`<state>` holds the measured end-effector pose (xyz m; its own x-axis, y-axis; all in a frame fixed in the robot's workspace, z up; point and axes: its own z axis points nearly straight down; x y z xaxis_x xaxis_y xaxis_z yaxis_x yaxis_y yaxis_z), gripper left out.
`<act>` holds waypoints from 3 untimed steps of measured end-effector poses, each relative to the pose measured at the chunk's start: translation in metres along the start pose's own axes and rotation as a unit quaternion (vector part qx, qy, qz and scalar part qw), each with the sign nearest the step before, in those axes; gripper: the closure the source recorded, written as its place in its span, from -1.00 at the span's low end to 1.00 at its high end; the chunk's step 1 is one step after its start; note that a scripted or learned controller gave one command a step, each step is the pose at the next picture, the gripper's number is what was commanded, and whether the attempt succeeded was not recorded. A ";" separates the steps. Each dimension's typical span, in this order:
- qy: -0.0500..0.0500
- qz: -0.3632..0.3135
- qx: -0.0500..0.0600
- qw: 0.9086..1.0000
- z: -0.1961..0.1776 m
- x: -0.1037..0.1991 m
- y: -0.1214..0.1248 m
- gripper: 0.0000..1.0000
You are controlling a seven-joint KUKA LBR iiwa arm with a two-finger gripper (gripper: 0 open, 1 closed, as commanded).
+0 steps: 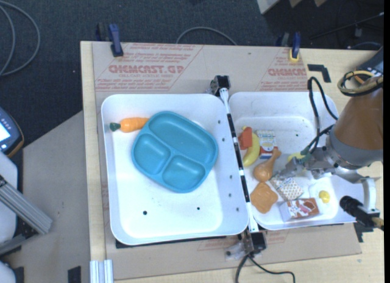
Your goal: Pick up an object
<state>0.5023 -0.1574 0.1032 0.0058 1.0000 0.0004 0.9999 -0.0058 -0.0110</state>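
Lengthwise, carrot (133, 124) level, green tip leftward.

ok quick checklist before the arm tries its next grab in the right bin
1. Gripper over the right bin: ok.
2. Target under it: cannot tell which item; the drumstick and a patterned packet both lie close.
3. Fingers open: cannot tell.
4. Nothing held yet: cannot tell.
5. Crowding: not ok; banana, drumstick and packets lie packed together.
6. Blue tray and carrot away in the left bin: ok.
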 end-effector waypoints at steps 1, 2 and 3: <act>-0.007 -0.002 -0.010 1.000 0.017 0.060 0.038 -1.00; -0.003 -0.003 -0.009 1.000 0.016 0.009 0.117 -1.00; -0.001 -0.004 -0.008 1.000 0.006 0.012 0.114 1.00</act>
<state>0.6166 -0.1461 0.0957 -0.0015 1.0000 -0.0019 1.0000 0.0015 0.0043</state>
